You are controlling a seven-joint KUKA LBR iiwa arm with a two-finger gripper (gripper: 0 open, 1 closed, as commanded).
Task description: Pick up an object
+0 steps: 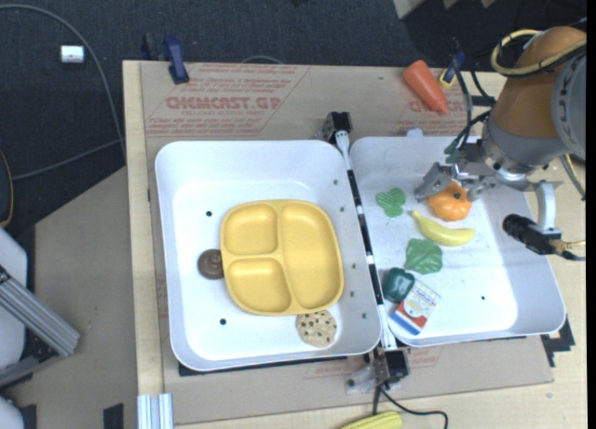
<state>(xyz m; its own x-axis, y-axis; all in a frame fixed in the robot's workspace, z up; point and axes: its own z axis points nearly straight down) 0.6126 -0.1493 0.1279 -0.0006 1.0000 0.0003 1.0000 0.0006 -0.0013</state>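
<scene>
My gripper (453,181) hangs over the back of the right bin (484,311), fingers spread, so it is open. Just below it, touching or nearly touching the fingers, lies an orange round fruit (450,204) with a green stem; I see nothing clamped between the fingers. A yellow banana (445,230) lies directly in front of the fruit. A light green leaf (392,200) sits to the left of the gripper.
The right bin also holds a darker green leaf (424,255), a dark green item (399,283) and a white, red and blue packet (416,308). The left bin (186,176) holds a yellow divided plate (279,255), a cookie (317,328) and a brown disc (210,263). An orange carrot (426,86) lies on the bench behind.
</scene>
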